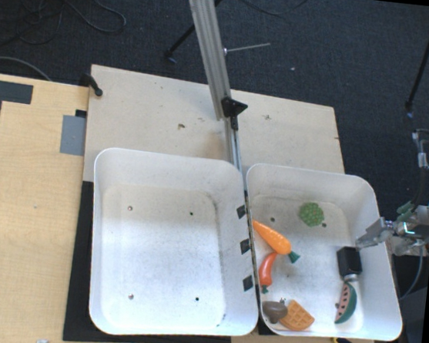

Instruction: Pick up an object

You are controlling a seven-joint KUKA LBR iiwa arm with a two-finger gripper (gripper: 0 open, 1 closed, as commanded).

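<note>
No legible writing appears. The right bin [370, 195] holds a carrot [272, 237] at centre, with a green ball [312, 214] at 1 o'clock. Gripper [384, 233] at the 3 o'clock rim; grip state cannot be told.

Our arm at the right edge, pincer end reaching in

We see just a small grey metallic part of our arm at the right side of the view, about mid-height. Our pincer [373, 234] tapers to a point that aims left and slightly downward. The parts behind it, toward the right edge, look like pale fittings with thin cables above them. At this size we cannot tell how our fingers are set.
</note>
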